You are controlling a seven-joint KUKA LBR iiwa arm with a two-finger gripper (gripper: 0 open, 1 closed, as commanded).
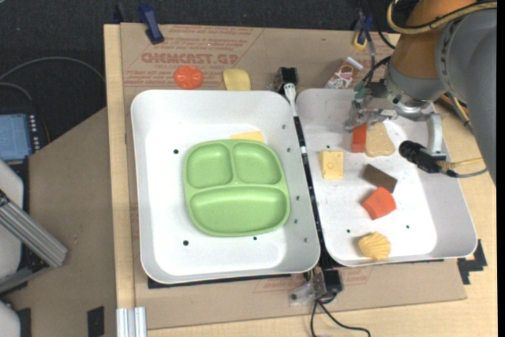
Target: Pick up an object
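Dark carpet surrounds a brown cardboard-topped desk (197,51) that carries two shallow white bins side by side. At centre left of the frame, the left bin (150,170) holds a green divided plate (235,187) with three compartments, and a pale yellow block (248,136) peeks out just behind the plate's upper edge. On the bare cardboard above this bin lie an orange round toy (188,76) and a pale yellow piece (236,79), close together.

At centre right, the right bin (442,237) holds several toy foods: a yellow cheese wedge with holes (333,164) near its left side, a dark brown block (380,177), an orange-red chunk (379,204) just below that block, and a yellow shell-shaped piece (375,246) near the bin's lower edge. In the bin's upper part a small orange-red block (359,139) sits touching a tan bread-like slice (379,140).

From the upper right, the grey arm with its orange band reaches in, and the gripper (364,116) hangs directly over the small orange-red block and the slice. Whether its fingers are apart or together cannot be told, nor whether they touch either piece.
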